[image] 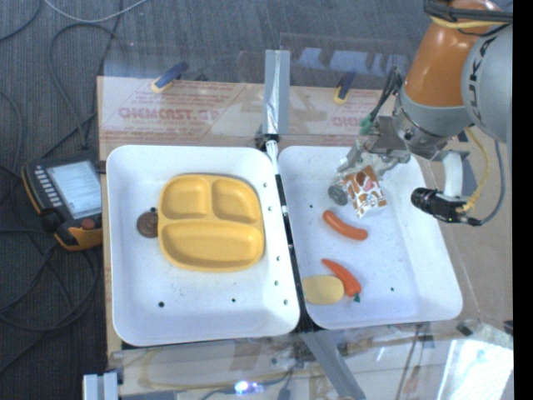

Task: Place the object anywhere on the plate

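**Gripper low over the snack packet in the right bin**

The landmark here is the yellow three-compartment plastic plate (211, 222), which lies in the left shallow white bin (133, 307). All three of its compartments are bare. Touching the plate's left edge sits a small round brown object (148, 222), partly cut off by the plate's rim and too dim to identify.

Right of the plate, across the bin divider, lies the right shallow white bin (425, 290). In its upper part, well apart from the plate, the grey two-finger gripper (360, 167) hangs over a small orange-and-white printed snack packet (366, 192); the packet's top edge runs up under the fingers (whether they grip it or merely touch it cannot be told, since the wrist hides the tips). A small grey lump (337, 194) sits just beside the packet on the side toward the plate.

Lower in that bin lie an orange sausage-shaped toy (345, 225), a red chilli-shaped toy (342, 276) and a pale yellow potato-shaped lump (323, 289), the last two touching.
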Robot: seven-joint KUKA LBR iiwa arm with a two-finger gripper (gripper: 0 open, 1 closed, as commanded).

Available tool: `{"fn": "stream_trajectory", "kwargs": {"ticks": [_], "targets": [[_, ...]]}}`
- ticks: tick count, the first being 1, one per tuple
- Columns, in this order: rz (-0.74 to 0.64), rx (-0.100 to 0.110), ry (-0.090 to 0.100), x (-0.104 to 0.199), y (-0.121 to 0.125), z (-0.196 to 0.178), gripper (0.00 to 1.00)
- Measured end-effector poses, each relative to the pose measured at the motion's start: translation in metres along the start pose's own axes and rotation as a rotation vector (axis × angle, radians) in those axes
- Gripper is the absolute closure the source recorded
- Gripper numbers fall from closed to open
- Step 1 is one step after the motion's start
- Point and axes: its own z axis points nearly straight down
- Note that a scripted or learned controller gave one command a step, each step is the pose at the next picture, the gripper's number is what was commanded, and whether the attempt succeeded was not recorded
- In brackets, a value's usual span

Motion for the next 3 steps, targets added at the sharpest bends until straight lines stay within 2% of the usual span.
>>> {"fn": "stream_trajectory", "kwargs": {"ticks": [1,2,3], "targets": [[-0.256,-0.003,0.002,0.09,-0.008,-0.036,1.0],[-0.223,0.001,0.003,0.18,0.013,0.042,1.0],[-0.223,0.0,0.003,0.18,0.013,0.041,0.0]]}}
